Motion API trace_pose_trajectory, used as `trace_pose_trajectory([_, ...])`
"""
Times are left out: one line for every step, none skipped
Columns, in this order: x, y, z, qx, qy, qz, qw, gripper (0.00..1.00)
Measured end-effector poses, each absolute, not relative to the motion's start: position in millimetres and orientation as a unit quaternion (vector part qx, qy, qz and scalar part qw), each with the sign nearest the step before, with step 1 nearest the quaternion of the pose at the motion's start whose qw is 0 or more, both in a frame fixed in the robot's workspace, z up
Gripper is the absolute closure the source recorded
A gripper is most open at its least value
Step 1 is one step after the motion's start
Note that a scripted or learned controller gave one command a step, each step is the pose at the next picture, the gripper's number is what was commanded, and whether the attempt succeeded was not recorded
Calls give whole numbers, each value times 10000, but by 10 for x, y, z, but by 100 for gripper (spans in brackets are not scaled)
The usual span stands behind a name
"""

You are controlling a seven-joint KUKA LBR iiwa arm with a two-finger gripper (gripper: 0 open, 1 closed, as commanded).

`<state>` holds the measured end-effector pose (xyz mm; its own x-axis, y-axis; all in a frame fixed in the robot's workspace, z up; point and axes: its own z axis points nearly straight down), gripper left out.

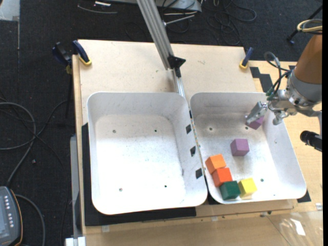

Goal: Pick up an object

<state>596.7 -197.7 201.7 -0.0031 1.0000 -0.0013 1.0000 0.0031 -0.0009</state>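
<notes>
My gripper (267, 117) hangs over the far right part of the right bin (287, 152), open, with its two fingers spread apart. A small purple block (254, 121) lies at the tip of the left finger (256, 110), which partly covers it; the block is not between the two fingers. A second purple cube (239, 147) sits on the bin floor nearer the middle. Close to the bin's front left corner lie an orange block (216, 162), a red-orange block (222, 176), a green block (229, 189) and a yellow block (247, 186).
The left bin (136, 147) sits beside the right one, with a shared ridge (193, 147) between them. A metal pole (156, 27) slants in from the back. Clamps (82, 53) sit at the bench's far corners.
</notes>
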Motion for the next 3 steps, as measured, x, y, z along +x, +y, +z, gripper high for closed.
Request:
trace_pose_trajectory([5852, -1656, 1051, 7058, 7084, -18, -37, 0])
trace_pose_trajectory([5611, -1209, 998, 7056, 7085, 22, 70, 0])
trace_pose_trajectory([6284, -1070, 1608, 7050, 7092, 36, 50, 0])
